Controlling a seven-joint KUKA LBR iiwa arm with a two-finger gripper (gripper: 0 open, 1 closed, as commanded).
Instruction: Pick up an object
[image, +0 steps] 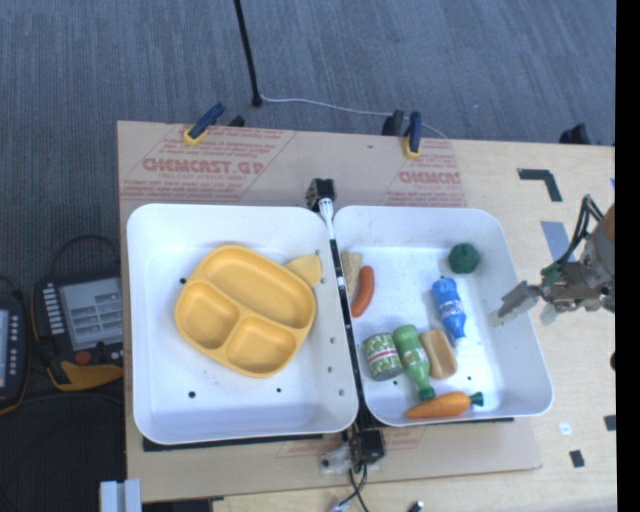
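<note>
While the gripper (518, 300) hangs over the right bin's (500, 240) 3 o'clock rim, its fingers look spread apart with nothing between them, though detail is small. No object picked yet.

Candidate objects all sit in the right bin, toward 9 o'clock from the gripper. Nearest is the blue bottle (449, 308), long axis running roughly 12 to 6 with a slight tilt, white cap at the top end. Green ball (463, 258) lies near the bin's 1 o'clock corner, up toward 10 to 11 o'clock from the fingers. Lower cluster: tan bread piece (439, 353), green bottle (413, 362) touching it, green can (381, 356) just beside that. Carrot (443, 405) lies along the 6 o'clock wall, long axis 9 to 3. Red sausage (362, 290) sits close to the divider at the 9 o'clock side, near upright axis.

Judgement: blue bottle is the easiest reach; a grasp would want to close across its short width, i.e. along 9 to 3. Open white floor between bottle and the 3 o'clock wall gives room to descend. The carrot hugs a wall and the lower cluster is crowded, so both are riskier.

Left bin (150, 330) holds a yellow divided plate (246, 310), well apart. Both bins rest on the tabletop (560, 180).
</note>
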